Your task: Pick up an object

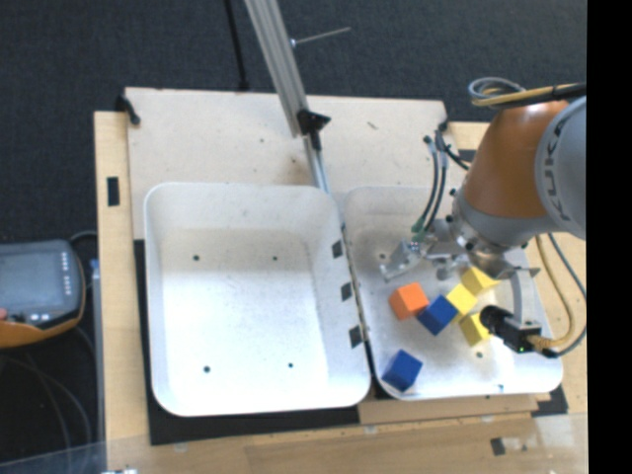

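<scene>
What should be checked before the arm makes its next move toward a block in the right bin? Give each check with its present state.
1. Blocks within the right bin: ok, orange block, two blue, two yellow.
2. Gripper over the right bin: ok, above-left of the orange block.
3. Finger opening: cannot tell.
4. Block between the fingers: not ok, none seen there.
5. Room around the orange block: not ok, a blue block touches it.
6. Lone target on hand: ok, the other blue block lies apart near the front wall.

No readable text or labels.
</scene>
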`<state>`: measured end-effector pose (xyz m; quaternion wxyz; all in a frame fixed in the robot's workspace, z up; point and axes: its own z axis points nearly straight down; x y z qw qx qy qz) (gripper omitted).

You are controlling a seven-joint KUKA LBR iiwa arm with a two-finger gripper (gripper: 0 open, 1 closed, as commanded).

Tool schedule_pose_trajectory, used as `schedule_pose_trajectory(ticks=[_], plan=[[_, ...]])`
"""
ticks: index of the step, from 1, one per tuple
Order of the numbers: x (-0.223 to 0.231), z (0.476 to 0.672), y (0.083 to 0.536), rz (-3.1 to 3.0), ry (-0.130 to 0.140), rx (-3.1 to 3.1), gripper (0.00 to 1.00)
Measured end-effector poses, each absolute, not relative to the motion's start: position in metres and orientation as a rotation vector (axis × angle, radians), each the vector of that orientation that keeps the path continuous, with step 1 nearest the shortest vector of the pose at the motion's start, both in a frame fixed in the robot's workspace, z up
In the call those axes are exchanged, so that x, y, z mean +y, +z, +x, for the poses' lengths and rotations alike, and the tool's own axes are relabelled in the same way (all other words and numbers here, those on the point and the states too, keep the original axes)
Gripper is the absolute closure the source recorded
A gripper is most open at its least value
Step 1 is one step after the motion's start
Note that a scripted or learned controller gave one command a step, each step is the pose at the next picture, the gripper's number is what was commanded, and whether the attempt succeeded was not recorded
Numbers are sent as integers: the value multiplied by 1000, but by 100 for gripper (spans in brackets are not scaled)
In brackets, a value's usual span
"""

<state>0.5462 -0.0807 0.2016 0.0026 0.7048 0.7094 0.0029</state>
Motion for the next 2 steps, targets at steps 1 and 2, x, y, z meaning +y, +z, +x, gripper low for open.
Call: schedule_pose_trajectory(ticks=[1,2], plan=[[-90,546,135,2225,-7,2222,0],[-90,548,139,2225,1,2217,0]])
